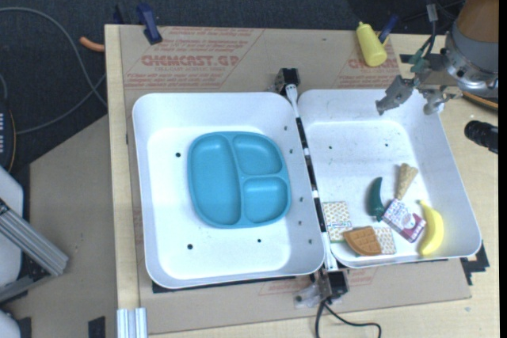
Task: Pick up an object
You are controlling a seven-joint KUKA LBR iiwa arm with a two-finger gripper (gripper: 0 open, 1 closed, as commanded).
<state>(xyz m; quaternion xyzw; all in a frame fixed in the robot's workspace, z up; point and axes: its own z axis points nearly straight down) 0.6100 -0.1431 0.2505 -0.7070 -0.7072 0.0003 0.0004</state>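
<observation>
While the gripper [412, 95] is hovering with fingers apart at the right bin's [455, 170] twelve o'clock rim, you are needing to descend toward the banana [432, 229] at five o'clock.

A robotics lab: clamped cardboard bench [238, 51], white bins [158, 138] (cables [47, 20] trailing).

Blue tray [238, 178] (left bin [158, 249])

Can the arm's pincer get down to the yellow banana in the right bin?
Probably yes: the pincer sits above that white bin's far end, and the yellow banana lies uncovered by the near-right wall.
</observation>
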